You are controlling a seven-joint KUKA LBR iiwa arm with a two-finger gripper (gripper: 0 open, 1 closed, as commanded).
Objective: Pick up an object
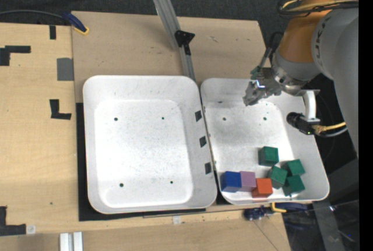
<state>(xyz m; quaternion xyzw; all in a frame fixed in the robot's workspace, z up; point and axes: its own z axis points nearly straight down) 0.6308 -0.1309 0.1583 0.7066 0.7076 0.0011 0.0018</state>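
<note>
Blocks point(265, 177) clustered low, gripper point(254, 94) above

Arm reaches in from the right; gripper point(254, 94) hangs over the right bin's point(233, 88) far end.

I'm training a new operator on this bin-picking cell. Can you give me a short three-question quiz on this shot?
1. True or false: the blocks lie in the left bin.
2. Which block sits directly beside the blue block? A) purple B) yellow C) black
3. Where is the tool relative to the block pile?

Key
1. False: all are in the right bin, clustered at its near end.
2. A, the purple block; the orange block and the green blocks lie further right.
3. Over the far end of the right bin, well apart from the blocks.
</note>
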